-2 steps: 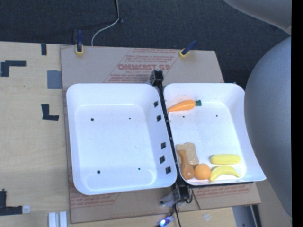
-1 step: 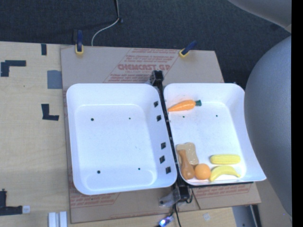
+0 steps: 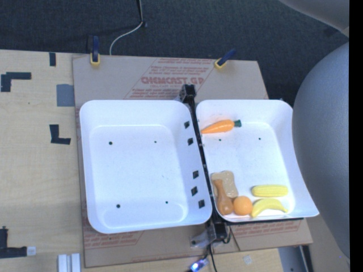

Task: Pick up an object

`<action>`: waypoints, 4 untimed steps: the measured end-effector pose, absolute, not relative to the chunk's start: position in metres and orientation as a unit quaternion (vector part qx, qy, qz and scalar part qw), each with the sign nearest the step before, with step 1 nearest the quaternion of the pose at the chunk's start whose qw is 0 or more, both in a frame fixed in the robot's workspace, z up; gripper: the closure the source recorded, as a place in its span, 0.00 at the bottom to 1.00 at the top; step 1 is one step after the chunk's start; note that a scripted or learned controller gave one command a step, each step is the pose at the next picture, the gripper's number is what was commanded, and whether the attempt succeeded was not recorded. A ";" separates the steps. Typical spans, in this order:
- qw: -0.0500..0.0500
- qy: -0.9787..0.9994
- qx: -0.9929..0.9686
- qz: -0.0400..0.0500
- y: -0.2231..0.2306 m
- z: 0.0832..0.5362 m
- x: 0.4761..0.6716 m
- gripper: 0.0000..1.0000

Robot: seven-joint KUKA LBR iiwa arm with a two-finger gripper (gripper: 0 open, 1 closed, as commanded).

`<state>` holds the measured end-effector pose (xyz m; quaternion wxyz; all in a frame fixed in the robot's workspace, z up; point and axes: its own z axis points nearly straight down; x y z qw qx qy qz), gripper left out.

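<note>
White plastic forms 2 bins. The left bin [image 3: 136,169] offers bare floor. The right bin [image 3: 266,152] holds a carrot [image 3: 218,127] near its far-left edge, while a bread piece [image 3: 224,188], orange [image 3: 242,205], corn [image 3: 269,191] and banana [image 3: 267,207] crowd its near edge. The grey arm [image 3: 332,152] overhangs the right rim; the tool's state cannot be told.

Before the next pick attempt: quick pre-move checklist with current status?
1. Targets present: ok. Carrot, orange, corn cob, banana and a tan bread-like piece lie in the right bin.
2. Isolated target: ok. The carrot lies alone near the divider.
3. Clutter: not ok. Orange touches the tan piece; banana and corn cob lie close together.
4. Clearance from wall: not ok. Carrot tip sits near the divider.
5. Gripper state: cannot tell.
</note>
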<state>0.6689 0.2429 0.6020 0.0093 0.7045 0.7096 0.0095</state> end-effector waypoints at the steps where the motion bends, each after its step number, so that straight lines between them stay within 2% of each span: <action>1: 0.013 0.709 0.705 0.016 0.244 0.612 0.670 1.00; 4: 0.029 0.708 0.704 0.044 0.248 0.641 0.675 1.00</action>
